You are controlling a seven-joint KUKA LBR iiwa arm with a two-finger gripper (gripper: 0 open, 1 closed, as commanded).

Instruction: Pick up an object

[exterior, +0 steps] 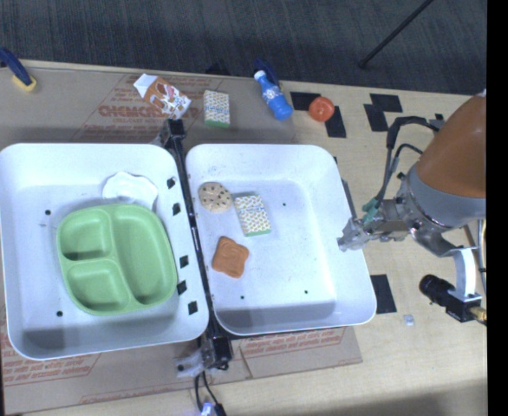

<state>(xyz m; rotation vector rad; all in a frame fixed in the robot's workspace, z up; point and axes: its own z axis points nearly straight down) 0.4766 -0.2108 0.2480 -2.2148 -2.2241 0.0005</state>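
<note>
While reaching in from the right, hangs with the pincer [356,234] at the right rim of the right bin [263,151], above the edge and well apart from everything inside. Shows too blurred to tell whether spread or pressed together; cannot tell. Carries nothing that can be made out.

Holds three things in the right bin, all toward its left half: a round cookie [213,197] near the dividing edge, a patterned packet [252,214] just beside it on the right, and an orange-brown slab [231,256] lower down, apart from both. Keeps a green divided plate [115,256] in the left bin [81,151], with a white lid-like piece [131,186] touching its upper edge.

Bears more along the far side of the tabletop [427,354], beyond the bins: a crumpled wrapper [161,96], a small green-and-white packet [217,108], a blue bottle [273,95] lying tilted, and an orange ball [322,107].
</note>
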